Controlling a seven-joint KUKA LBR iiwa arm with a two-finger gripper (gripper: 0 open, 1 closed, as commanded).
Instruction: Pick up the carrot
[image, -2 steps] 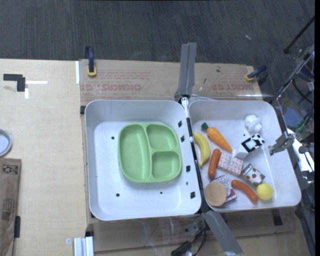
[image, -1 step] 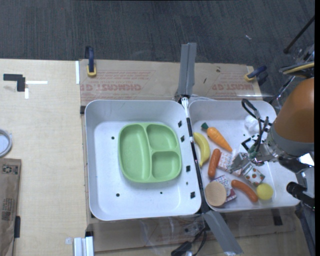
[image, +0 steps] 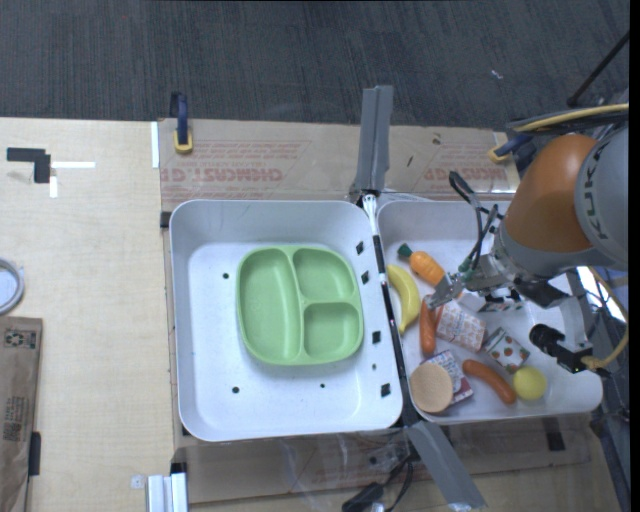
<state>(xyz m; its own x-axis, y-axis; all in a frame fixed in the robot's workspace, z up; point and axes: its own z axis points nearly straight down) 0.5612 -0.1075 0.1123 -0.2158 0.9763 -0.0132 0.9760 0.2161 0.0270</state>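
The carrot (image: 427, 267) lies in the right bin (image: 590, 400) near its far left corner, beside the banana (image: 404, 295). The hand (image: 452, 290) hangs just right of the carrot, over a small packet (image: 462, 326); whether it is clenched or released I cannot tell. The left bin (image: 200, 400) holds a green divided plate (image: 299, 304).

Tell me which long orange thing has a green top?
The carrot, at the right bin's far left end. The two sausages are redder, with no green.
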